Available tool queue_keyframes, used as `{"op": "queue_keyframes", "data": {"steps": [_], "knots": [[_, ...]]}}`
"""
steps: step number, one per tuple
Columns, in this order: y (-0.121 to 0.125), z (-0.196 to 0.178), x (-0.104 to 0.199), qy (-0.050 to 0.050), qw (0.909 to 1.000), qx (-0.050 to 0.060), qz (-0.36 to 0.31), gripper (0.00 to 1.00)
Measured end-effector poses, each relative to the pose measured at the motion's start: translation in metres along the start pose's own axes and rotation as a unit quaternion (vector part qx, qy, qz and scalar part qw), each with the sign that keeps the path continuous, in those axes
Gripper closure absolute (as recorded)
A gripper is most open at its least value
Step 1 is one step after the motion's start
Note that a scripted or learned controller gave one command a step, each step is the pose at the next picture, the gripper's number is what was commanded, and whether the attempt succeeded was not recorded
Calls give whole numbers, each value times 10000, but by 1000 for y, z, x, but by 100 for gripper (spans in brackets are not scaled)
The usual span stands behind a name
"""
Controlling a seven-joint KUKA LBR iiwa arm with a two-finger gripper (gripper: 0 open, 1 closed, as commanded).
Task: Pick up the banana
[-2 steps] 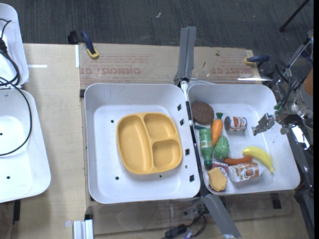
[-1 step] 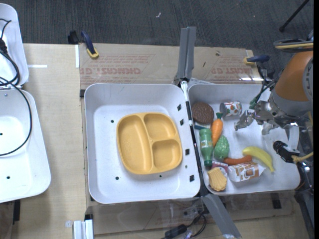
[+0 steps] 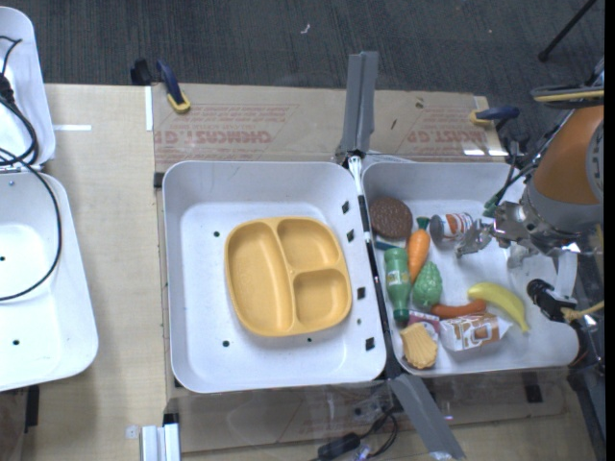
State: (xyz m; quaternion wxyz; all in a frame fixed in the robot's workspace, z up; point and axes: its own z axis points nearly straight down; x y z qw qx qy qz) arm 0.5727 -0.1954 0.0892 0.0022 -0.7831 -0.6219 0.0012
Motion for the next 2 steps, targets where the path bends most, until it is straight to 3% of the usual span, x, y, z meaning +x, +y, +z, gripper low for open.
{"op": "queue_keyframes", "data": {"steps": [1, 2], "knots": [[-31, -1, -11, 43, 9985, 6, 544, 0], [-73, 1, -21, 34, 9993, 20, 377, 0]]}}
